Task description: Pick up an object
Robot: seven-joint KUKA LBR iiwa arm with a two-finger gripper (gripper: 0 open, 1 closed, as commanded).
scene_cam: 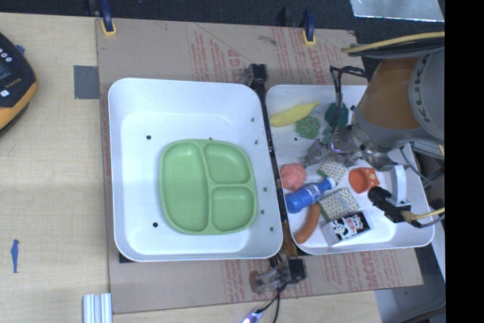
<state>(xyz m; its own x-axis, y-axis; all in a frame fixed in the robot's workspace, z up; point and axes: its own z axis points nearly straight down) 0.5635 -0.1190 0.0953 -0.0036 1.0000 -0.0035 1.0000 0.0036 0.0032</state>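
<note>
Two white bins are set side by side on the bench: the left bin (128, 163) carries a green divided tray (206, 187), and the right bin (412, 237) is crowded with small objects. The gripper (338, 150) is seen low over the middle of the right bin, beneath the orange-banded wrist (387, 98); whether its fingers are wide or closed cannot be told, since they are lost among the clutter. Just beside it are found a pink ball (293, 175), a blue bottle (308, 195) and a checkered packet (338, 202), with a yellow banana (293, 114) and a green broccoli piece (307, 127) nearer the far wall. Nothing is shown gripped. A clean pick would likely be served by one isolated target, such as the pink ball, being centred between the fingers before closure, so that neighbours are not nudged.
</note>
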